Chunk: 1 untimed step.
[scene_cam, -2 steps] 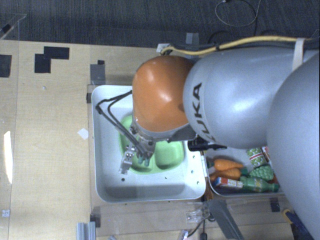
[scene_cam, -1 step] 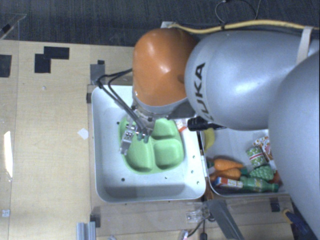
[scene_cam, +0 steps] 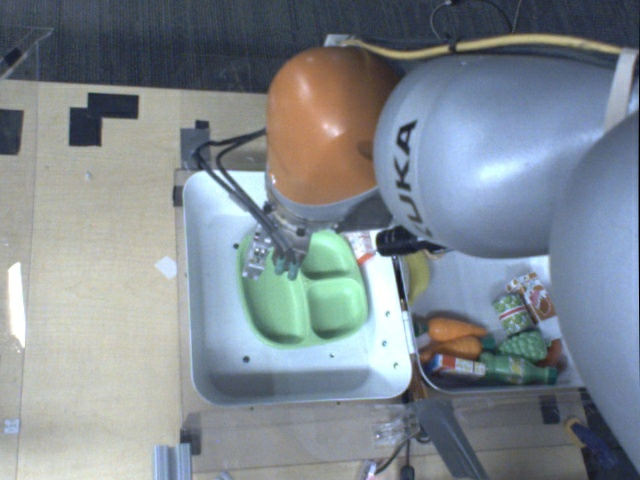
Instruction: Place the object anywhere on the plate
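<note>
Claw (scene_cam: 272, 256) hangs low over the green plate (scene_cam: 310, 308), at its upper-left compartment, the plate sitting in the left bin (scene_cam: 215, 368). Arm (scene_cam: 480, 148) comes in from the right, orange band (scene_cam: 320, 128) directly above the claw. Can't tell how the claw is set or if anything's in it: small, metallic, blurred against the plate. Plate's divided sections stretch right of and below the claw. The objects are well to the claw's right in the right bin (scene_cam: 470, 278): carrots (scene_cam: 455, 336), a green bottle (scene_cam: 500, 370), printed packets (scene_cam: 525, 313), something yellow (scene_cam: 418, 273) at the bin's left wall. Which one is the task's object, can't tell.
</note>
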{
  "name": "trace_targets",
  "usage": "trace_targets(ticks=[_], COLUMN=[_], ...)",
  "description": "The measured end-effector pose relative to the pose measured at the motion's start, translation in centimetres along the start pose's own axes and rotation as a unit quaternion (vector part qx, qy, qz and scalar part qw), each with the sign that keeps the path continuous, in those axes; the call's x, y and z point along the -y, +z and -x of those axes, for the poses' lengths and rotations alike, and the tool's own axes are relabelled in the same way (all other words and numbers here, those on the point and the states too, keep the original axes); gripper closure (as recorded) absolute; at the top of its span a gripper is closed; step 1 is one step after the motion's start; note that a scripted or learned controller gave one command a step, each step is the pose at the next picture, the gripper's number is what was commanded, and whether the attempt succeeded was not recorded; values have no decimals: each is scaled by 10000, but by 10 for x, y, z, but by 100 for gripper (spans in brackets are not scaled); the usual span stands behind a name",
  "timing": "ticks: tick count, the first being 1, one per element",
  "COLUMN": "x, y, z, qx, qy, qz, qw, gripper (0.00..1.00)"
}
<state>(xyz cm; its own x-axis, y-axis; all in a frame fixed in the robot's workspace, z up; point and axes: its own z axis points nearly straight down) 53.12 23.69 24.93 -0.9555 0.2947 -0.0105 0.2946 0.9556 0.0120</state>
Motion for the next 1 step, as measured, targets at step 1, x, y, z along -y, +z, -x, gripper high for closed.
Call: trace_targets(ticks=[1], x=[11], y=[39], z=[-30], qx=[-33], qy=[-296], qz=[-35], qw=[9996], gripper=[100])
